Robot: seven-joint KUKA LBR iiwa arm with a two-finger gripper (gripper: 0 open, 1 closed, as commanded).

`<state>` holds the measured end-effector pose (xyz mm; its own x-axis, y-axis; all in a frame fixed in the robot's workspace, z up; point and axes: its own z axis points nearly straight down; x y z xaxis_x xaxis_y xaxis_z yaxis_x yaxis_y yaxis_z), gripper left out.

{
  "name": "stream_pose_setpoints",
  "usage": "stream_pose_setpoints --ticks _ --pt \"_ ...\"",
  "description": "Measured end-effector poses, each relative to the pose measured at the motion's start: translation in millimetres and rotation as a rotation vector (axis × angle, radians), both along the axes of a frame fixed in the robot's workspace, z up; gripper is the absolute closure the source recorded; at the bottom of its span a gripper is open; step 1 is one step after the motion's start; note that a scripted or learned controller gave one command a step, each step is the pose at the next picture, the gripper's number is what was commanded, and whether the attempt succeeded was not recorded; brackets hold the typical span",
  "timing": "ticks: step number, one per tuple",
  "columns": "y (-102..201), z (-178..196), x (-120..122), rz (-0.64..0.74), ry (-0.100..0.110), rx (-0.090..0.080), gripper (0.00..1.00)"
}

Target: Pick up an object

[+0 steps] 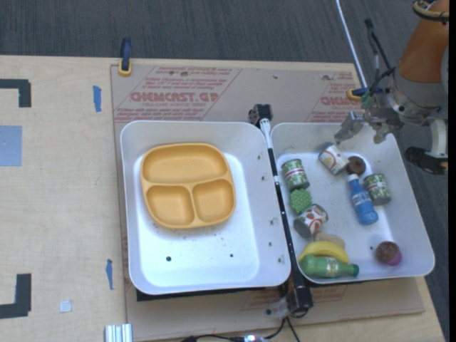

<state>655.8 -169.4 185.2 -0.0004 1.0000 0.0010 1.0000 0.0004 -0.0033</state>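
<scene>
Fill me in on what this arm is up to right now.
The grey and orange arm reaches in from the right, its gripper hovering over the far edge of the right bin. Nothing sits between its fingers. That bin holds the clutter: small cans, a blue bottle, a banana, a green bottle. The left bin holds a yellow divided plate. No pick has happened yet.

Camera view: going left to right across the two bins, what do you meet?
Yellow divided plate in the left bin → green can → blue bottle → brown ball in the right bin.
</scene>
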Motion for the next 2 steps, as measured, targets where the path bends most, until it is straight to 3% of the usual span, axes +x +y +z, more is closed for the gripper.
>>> stream_pose_setpoints --ticks 1,2 --pt "34.8 -100.9 11.3 0.0 -0.003 -0.001 0.0" --pt "35.0 -88.9 13.9 0.003 -0.01 -0.003 1.0"
